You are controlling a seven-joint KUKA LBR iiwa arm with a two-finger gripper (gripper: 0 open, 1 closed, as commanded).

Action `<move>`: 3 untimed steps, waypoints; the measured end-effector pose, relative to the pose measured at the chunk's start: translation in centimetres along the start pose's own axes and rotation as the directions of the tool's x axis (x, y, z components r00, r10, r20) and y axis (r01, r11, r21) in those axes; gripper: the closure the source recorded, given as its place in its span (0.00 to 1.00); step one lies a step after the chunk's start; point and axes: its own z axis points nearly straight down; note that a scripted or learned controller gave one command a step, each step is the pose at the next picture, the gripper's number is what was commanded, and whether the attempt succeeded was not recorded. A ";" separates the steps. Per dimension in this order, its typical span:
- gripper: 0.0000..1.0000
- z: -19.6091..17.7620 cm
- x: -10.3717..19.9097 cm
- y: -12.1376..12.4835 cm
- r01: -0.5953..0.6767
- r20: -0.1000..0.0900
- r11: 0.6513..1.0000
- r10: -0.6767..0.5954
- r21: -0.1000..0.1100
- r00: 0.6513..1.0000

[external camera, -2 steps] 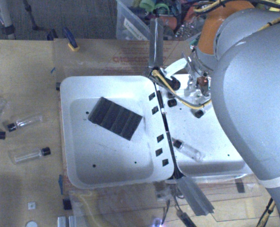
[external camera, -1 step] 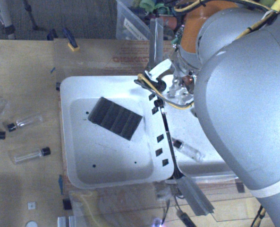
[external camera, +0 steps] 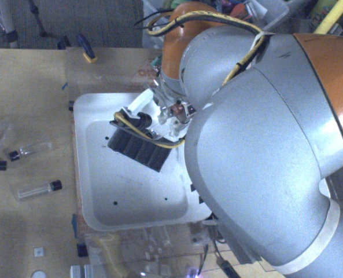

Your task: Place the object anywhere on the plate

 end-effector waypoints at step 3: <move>1.00 2.7 2.9 -6.6 -0.059 -0.001 0.998 0.059 -0.001 0.998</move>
